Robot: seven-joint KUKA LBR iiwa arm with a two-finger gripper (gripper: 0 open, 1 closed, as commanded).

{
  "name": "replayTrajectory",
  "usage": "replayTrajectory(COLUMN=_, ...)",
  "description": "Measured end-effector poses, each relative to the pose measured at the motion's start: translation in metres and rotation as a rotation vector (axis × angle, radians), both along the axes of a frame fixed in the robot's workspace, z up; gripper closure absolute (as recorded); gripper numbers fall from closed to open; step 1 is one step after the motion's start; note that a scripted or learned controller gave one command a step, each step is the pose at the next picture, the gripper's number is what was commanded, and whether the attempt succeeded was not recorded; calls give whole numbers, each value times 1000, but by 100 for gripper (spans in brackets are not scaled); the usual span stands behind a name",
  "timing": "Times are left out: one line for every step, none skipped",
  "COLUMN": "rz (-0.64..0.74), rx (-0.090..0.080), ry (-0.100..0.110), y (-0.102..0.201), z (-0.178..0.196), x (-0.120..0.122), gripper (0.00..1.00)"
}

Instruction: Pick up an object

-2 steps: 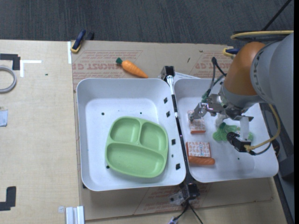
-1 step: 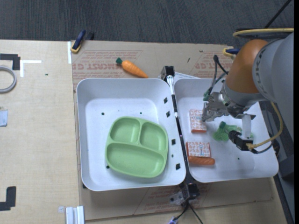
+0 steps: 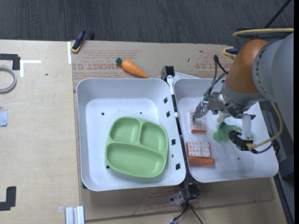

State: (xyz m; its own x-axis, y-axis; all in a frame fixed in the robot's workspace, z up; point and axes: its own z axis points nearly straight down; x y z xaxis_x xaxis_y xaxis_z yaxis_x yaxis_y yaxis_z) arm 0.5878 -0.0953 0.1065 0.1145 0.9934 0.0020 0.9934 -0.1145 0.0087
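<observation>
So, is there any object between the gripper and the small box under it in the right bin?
Nothing visible does. The gripper hangs directly over the upper small box in the right bin. The green toy lies beside it, to the right.

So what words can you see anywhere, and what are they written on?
Cardboard sheet behind the bins: red printing, upside down and too blurred to read.
Same red printing on the cardboard by the front edge: unreadable.
Two small boxes in the right bin: print too small to read.
</observation>
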Motion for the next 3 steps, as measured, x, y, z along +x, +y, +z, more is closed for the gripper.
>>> replayTrajectory(rz=-17, rx=0, ry=5, y=1, z=-11, x=0, gripper=0)
replayTrajectory(rz=-16, rx=-1, ry=2, y=1, z=-1, x=2, gripper=100)
replayTrajectory(rz=-16, rx=-1, ry=2, y=1, z=-1, x=2, gripper=0)
